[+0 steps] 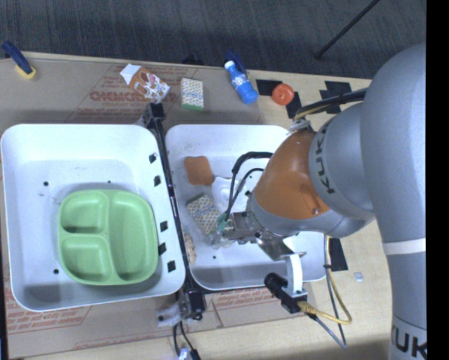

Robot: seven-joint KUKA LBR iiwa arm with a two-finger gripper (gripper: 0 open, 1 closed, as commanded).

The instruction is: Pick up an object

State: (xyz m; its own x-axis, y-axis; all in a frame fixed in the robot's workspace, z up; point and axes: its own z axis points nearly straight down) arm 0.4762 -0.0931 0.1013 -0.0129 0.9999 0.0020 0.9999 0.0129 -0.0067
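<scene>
In the right bin (209,137) lie an orange block (199,170), a checkered patterned packet (204,213) and a pale whitish item (223,192) beside it. The arm's orange band and grey wrist cover the bin's right half. My gripper (226,229) reaches down just right of the patterned packet, close to the bin floor. Its tip is dark and mostly hidden under the wrist. I see nothing lifted off the floor.
The left bin (29,148) holds a green divided plate (108,236). Behind the bins on the bench lie a blue bottle (241,82), an orange cap (283,94), a small patterned box (192,94) and a snack wrapper (145,84). A yellow-blue clip (19,60) sits at the far left.
</scene>
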